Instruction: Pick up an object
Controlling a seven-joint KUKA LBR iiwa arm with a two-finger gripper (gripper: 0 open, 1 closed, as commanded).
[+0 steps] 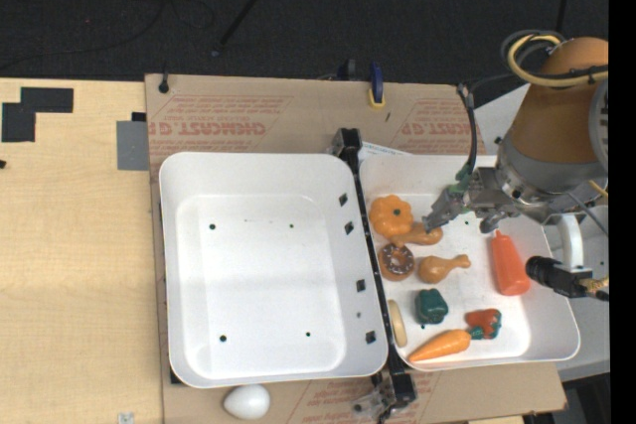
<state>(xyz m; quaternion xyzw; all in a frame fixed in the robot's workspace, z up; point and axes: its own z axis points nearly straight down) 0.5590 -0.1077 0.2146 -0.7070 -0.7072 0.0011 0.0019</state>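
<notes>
Arm: seen reaching in from the right, grey wrist under an orange band, stretched low over the right bin.
Gripper: pointed leftward, tips placed low over the bin's upper left part; whether the tips are apart or together cannot be told from this angle.
Pumpkin: found just left of the tips, orange, green stem up, close to the divider between the bins.
Small tan piece: spotted right under the tips, between pumpkin and chicken leg; contact cannot be told.
Doughnut: lying below and left of the tips, brown with light speckles.
Chicken leg: set just below the tips, bone end turned right.
Green pepper: placed further below, dark green.
Carrot: laid lowest, near the bin's front rim, tip to the left.
Red pepper: seen below and right of the tips, beside the carrot's top.
Red bottle: lying right of the tips, under the wrist.
Left bin: well left of the tips, white.
Egg: resting outside, in front of the left bin.
</notes>
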